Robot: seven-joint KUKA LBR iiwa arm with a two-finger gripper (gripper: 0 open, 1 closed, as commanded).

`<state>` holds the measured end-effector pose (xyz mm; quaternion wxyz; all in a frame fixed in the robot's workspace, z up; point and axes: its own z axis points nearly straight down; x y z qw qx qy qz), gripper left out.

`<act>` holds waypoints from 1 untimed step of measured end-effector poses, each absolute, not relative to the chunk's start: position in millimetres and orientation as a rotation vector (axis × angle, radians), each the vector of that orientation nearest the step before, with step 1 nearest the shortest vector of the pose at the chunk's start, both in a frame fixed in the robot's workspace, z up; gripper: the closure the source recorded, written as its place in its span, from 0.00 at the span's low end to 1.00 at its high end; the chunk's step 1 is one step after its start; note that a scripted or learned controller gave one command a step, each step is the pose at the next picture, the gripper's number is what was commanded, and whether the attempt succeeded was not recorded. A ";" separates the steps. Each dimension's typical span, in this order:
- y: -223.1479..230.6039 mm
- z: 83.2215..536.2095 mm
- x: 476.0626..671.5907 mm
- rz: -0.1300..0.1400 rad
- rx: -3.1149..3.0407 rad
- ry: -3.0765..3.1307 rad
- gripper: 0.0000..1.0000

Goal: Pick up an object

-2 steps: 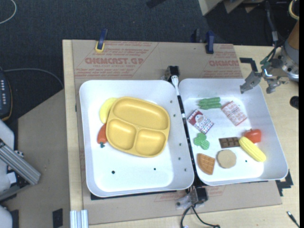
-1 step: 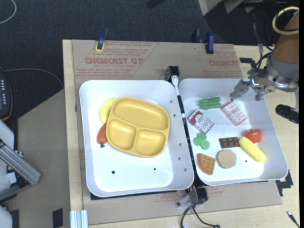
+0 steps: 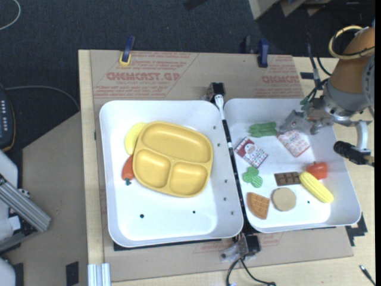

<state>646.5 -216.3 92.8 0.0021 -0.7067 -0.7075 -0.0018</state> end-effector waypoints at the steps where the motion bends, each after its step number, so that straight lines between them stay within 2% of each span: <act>1: -214.8 90.8 650.3 -0.011 -2.221 -2.224 0.00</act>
